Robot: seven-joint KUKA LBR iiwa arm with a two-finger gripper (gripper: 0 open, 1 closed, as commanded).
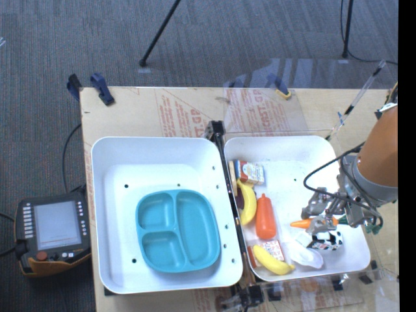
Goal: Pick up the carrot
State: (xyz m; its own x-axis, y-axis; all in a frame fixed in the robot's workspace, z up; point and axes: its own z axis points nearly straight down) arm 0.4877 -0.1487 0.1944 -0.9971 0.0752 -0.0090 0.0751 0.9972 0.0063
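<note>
The carrot (pixel 300 224) is small and orange and lies crosswise at the right side of the right bin (pixel 286 149). Its pointed end sticks out to the left of my gripper (pixel 323 217). A bit of orange also shows on the gripper's right side. The gripper comes in from the right and sits low over the bin, shut on the carrot's middle. I cannot tell whether the carrot is off the bin floor.
Just below the gripper lie a black-and-white cow-patterned toy (pixel 325 240) and a clear white piece (pixel 305 256). Further left are an orange-red bottle (pixel 265 217), two bananas (pixel 246 201) (pixel 273 260) and small packets (pixel 253 172). The left bin holds a blue divided plate (pixel 177 230).
</note>
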